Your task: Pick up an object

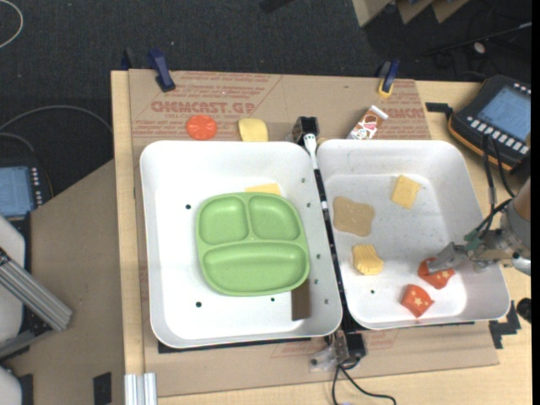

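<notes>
Dark carpet surrounds a cardboard-topped bench (126,226) that carries 2 shallow white bins side by side.

On the camera view, the left bin (169,192) holds a green divided plate (251,245) near its middle, with a pale yellow piece (263,190) peeking out at the plate's far edge and a small brown block (299,305) near the bin's front right corner. The right bin (456,175) holds a yellow cube (406,191) toward its back edge, a flat tan slab (353,216) near its left wall, a second yellow chunk (367,260) in front of that slab, a red piece (417,299) near the front edge, and another red piece (438,272) just behind and to the right of it.

The gripper (443,262) reaches in over the right bin's right wall and sits right at that second red piece, touching or nearly so; whether its tips are apart or closed on it cannot be told.

Along the bench's back edge, beyond the bins, lie an orange disc (201,126), a yellow block (252,130) and a small red and white packet (368,124). 2 blue clamps (160,69) grip that back edge. A control pendant (498,125) rests by the back right corner.
</notes>
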Controlling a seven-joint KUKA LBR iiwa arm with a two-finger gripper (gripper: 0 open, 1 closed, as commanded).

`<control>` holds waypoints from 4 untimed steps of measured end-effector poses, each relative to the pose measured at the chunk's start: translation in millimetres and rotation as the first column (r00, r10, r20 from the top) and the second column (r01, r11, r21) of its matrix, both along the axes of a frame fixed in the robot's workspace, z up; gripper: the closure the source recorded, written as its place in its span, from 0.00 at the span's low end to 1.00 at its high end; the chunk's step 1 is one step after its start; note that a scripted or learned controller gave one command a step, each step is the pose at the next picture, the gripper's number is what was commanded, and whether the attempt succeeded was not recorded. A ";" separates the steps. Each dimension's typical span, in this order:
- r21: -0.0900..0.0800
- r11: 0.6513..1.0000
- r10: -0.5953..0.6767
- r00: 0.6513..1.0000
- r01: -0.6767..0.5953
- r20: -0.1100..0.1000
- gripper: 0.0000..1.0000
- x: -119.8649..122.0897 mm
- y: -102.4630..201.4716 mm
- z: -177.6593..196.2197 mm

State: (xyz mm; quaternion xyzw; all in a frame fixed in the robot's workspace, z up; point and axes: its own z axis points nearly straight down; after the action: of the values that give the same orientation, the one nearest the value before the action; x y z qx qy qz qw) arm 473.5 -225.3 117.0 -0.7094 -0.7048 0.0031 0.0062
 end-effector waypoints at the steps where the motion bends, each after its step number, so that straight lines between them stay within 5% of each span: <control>1: -0.007 1.000 0.012 1.000 -0.012 0.024 0.00 8.2 43.8 103.3; 2: -0.001 1.000 0.005 1.000 -0.005 0.004 0.00 3.3 32.1 -16.4; 3: -0.007 1.000 0.005 1.000 -0.005 0.016 1.00 5.8 31.3 0.5; 4: -0.008 1.000 0.013 1.000 -0.013 0.023 1.00 94.9 69.6 -17.9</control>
State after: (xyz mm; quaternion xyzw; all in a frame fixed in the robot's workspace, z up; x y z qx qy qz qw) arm 568.4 -155.7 99.1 -0.7047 -0.7095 -0.0023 -0.0049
